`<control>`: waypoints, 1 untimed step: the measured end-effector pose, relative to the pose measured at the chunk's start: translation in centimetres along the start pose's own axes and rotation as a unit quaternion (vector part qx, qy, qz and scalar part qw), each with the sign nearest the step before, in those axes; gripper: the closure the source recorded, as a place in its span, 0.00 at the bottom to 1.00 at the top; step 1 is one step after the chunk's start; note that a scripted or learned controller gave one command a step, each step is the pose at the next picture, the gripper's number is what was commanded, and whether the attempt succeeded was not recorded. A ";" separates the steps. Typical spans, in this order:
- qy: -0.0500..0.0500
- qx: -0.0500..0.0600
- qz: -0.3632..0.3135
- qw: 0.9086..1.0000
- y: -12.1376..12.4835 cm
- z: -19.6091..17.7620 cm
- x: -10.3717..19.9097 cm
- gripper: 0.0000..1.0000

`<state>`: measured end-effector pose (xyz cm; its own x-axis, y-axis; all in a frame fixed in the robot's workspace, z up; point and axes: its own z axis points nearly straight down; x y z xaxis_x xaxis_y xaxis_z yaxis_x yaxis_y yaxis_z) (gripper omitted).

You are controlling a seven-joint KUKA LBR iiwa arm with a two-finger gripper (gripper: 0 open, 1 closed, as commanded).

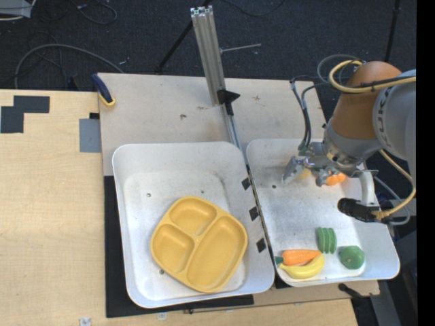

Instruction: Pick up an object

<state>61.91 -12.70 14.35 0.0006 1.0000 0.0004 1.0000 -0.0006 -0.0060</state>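
Note:
My gripper hangs low over the back half of the right bin, and its fingers look spread, so it is open. A small orange object lies right beside its right finger, not between the two. At the bin's front lie an orange carrot on a yellow banana, a ribbed green piece and a round green piece. Part of the bin's back right is hidden by the arm.
The left bin holds a yellow divided plate toward its front. A metal post stands behind the bins. The arm's wrist and cables hang over the right bin's back right corner.

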 end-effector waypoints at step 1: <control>0.000 -0.002 0.001 1.000 0.0 4.0 0.0 0.00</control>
<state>61.90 -12.74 10.37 0.0033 1.0000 0.0002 1.0000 -0.0033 -0.0015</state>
